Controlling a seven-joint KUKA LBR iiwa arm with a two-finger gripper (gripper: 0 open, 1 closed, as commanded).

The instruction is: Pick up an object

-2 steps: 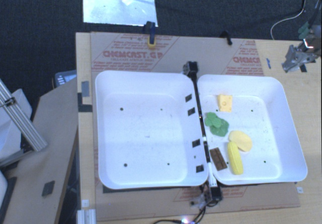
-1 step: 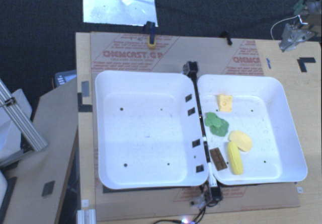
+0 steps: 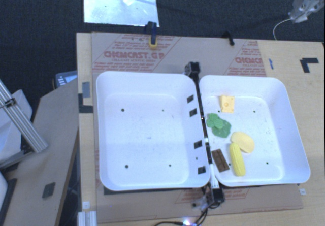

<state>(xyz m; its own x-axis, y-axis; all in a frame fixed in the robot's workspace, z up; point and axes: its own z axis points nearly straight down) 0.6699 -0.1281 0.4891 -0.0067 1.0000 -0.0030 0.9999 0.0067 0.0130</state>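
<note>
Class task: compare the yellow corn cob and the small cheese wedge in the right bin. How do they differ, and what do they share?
The corn cob is long and rounded; the cheese wedge is short and blocky. The corn cob lies near the bin's front, the cheese wedge toward the back. Both are yellow and lie in the right bin.

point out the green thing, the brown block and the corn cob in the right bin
green thing (image 3: 219,124), camera view, on the middle of its leafy top
brown block (image 3: 220,160), camera view, on the centre of its flat face
corn cob (image 3: 237,160), camera view, midway along its yellow length
</note>
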